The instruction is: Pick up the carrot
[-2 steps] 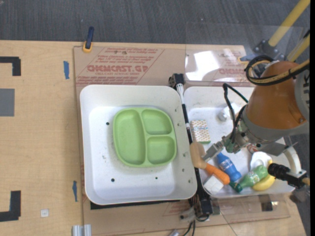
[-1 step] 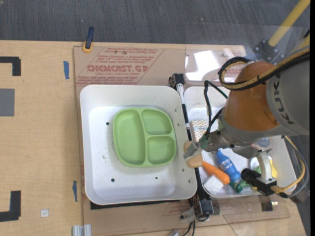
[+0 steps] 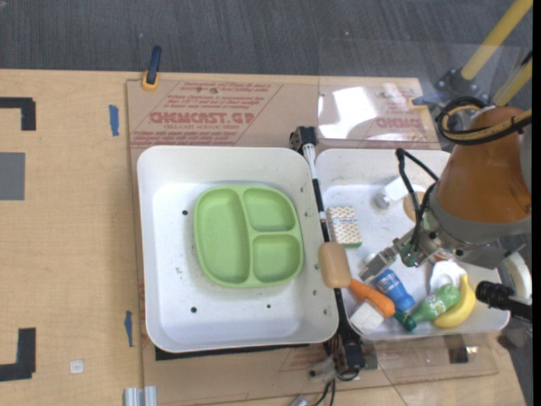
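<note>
The carrot (image 3: pixel 373 297) is a small orange piece lying at a slant near the front left of the right bin (image 3: pixel 363 172). It sits between a tan block (image 3: pixel 334 266) and a blue bottle (image 3: pixel 396 290). My gripper (image 3: pixel 386 262) hangs low over the bin, just behind and right of the carrot and above the blue bottle. The grey arm with its orange band (image 3: pixel 482 180) comes in from the right. Nothing shows between the gripper and the carrot, and they look apart.
The left bin (image 3: pixel 169 227) holds a green divided plate (image 3: pixel 249 235). Crowding the right bin are a patterned box (image 3: pixel 344 225), a green bottle (image 3: pixel 423 309), a banana (image 3: pixel 458 307), a white block (image 3: pixel 365 318) and a small white cap (image 3: pixel 384 200).
</note>
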{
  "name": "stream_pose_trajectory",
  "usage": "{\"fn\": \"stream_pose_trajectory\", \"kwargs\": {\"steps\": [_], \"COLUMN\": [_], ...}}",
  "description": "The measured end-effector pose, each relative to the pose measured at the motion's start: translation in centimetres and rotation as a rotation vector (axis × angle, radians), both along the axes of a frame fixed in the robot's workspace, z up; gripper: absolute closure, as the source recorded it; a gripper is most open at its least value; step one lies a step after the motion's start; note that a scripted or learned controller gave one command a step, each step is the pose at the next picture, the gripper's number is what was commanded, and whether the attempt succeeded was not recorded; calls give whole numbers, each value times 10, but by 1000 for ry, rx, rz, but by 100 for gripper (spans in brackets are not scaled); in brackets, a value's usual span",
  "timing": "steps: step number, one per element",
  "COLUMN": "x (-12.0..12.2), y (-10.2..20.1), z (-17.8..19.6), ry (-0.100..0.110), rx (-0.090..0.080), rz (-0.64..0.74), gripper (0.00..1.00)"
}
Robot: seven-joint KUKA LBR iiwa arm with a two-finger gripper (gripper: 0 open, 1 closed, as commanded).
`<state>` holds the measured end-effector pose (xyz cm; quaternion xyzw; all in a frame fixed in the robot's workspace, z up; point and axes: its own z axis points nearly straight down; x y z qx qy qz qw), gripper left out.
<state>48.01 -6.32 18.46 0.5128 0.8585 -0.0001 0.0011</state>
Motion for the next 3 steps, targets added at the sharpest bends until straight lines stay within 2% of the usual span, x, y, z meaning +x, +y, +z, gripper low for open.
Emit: {"fn": "stream_pose_trajectory", "kwargs": {"steps": [1,2,3], "x": [1,1,0], "y": [39,42,8], "z": [0,0,0], "ry": [1,1,-2], "rx": [2,1,-1], "rz": [293,487,213], "gripper": [0,0,0]}}
